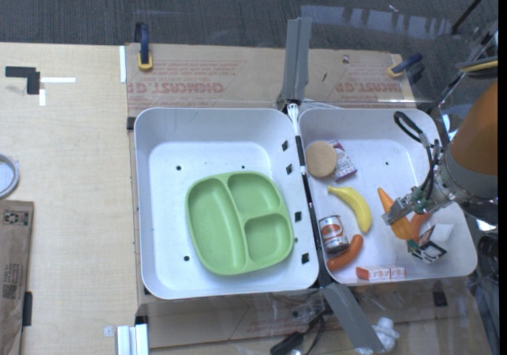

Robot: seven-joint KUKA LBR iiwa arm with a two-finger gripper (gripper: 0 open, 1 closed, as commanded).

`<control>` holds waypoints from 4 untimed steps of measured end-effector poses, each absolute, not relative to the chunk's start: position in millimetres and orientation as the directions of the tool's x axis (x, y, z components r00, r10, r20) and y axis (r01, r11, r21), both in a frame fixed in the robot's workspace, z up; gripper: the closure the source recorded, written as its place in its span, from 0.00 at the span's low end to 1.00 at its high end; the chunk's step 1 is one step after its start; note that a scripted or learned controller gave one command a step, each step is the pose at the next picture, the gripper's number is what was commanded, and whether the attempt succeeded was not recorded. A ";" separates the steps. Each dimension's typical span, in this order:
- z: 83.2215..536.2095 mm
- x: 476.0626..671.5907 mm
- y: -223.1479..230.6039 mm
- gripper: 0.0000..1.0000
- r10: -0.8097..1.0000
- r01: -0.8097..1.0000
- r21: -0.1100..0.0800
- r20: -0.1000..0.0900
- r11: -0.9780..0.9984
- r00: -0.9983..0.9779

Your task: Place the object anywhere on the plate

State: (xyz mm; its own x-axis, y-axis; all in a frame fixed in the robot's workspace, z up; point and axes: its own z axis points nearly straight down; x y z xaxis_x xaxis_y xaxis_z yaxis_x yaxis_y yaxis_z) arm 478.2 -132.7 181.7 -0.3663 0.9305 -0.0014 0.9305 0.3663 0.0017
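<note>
Two bins [150, 187]: one plate [239, 222], assorted toy food [353, 207].

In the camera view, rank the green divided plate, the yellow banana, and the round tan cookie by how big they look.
Largest to smallest:
1. green divided plate
2. yellow banana
3. round tan cookie, though close to the banana in area, so that order is unsure.

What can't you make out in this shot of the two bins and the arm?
- Gripper, camera view: its metal parts blur into the orange carrot-shaped toy beneath, so a grasp cannot be judged.
- Small black-and-white box: markings too small to read.
- Flat red-and-white packet: print too small.
- Small patterned packet: partly hidden by the round tan cookie-like disc.
- Grey and orange arm: cut off by the right edge.
</note>
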 end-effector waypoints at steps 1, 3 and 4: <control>217.9 491.4 -41.7 1.00 0.925 0.925 0.000 -0.001 0.381 -0.381; 341.2 506.3 -14.5 1.00 0.838 0.838 -0.001 -0.002 0.546 -0.546; 300.4 513.4 52.0 1.00 0.725 0.725 -0.003 0.000 0.689 -0.689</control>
State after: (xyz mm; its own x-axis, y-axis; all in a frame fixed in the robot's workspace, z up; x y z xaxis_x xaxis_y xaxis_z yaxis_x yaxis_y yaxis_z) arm 513.4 52.0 300.4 -0.6886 0.7251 0.0004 0.7251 0.6886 -0.0029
